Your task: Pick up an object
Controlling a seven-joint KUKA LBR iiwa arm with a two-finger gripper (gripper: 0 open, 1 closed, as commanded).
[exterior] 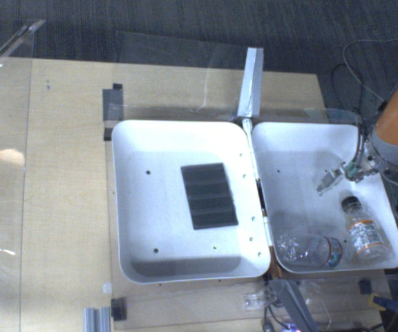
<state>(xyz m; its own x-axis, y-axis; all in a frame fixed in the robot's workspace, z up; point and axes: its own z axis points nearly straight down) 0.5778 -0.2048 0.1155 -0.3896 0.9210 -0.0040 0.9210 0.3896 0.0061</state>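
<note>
- Where the left bin [126, 185] lies, a dark ribbed block [209, 196] rests mid-floor.
- In the right bin [282, 144], a clear cup [309, 250] lies beside a clear bottle [361, 230].
- The gripper [332, 178] hangs above the bottle, fingers parted, holding nothing.

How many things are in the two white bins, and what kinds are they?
Black ridged block, in the left bin: 1
Clear bottle with a black cap, in the right bin: 1
Clear cup lying on its side, in the right bin: 1
Total: 3
The pincer hangs over the right bin.
</note>
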